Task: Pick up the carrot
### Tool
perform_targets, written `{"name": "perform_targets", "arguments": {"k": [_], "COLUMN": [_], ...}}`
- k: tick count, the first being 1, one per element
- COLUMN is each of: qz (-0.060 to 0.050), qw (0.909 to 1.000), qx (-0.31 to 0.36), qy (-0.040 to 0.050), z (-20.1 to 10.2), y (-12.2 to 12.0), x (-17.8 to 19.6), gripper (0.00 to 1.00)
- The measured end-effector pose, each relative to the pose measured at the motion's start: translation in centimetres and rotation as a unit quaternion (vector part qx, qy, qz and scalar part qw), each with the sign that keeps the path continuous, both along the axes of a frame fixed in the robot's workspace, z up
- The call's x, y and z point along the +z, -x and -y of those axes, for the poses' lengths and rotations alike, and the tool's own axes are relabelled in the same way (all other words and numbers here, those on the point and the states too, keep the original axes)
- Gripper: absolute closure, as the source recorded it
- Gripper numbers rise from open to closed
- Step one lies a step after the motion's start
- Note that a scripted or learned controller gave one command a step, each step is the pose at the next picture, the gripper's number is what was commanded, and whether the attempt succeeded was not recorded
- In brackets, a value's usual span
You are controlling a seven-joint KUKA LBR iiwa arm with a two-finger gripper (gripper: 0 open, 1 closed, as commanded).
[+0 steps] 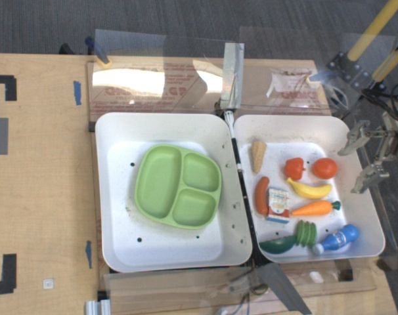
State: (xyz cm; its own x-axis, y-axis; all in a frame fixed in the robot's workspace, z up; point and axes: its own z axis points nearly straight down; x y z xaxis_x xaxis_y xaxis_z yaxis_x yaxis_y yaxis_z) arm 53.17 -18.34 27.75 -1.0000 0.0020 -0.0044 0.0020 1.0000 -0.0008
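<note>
Overhead, a wooden counter (41,176) carries two white bins side by side. A green divided plate (178,186) lies in the left bin (113,195). The carrot (312,209) lies in the right bin (366,209), just below a banana (309,189). At the far right the tool (368,159) hangs above that bin's rim, its state impossible to tell.

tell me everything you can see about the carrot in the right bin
The carrot is a small toy, smooth and plastic-looking, with an orange tapered body and a short dark green top. It lies flat on the floor of the right bin, nearly level in the view, tip toward the carton, green end toward the bin's right side. The banana lies just above it, close or touching. Nothing grips it.
</note>
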Motion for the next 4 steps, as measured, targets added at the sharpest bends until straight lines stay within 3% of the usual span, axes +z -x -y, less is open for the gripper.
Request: {"name": "perform_targets", "arguments": {"k": [1,2,3,4], "qz": [-0.006,0.001,0.004,0.005], "qw": [0.9991,1.0000,0.9971,0.9897], "qx": [-0.041,-0.006,-0.076,-0.143], "qy": [-0.0019,0.0003,-0.0002,-0.0010], "z": [0.4,-0.4,-5.5,-4.1], "y": [5.2,0.1,-1.0,3.8], "x": [-14.1,-18.3,-18.7,-18.7], "gripper": [0.00,0.00,0.00,0.00]}}
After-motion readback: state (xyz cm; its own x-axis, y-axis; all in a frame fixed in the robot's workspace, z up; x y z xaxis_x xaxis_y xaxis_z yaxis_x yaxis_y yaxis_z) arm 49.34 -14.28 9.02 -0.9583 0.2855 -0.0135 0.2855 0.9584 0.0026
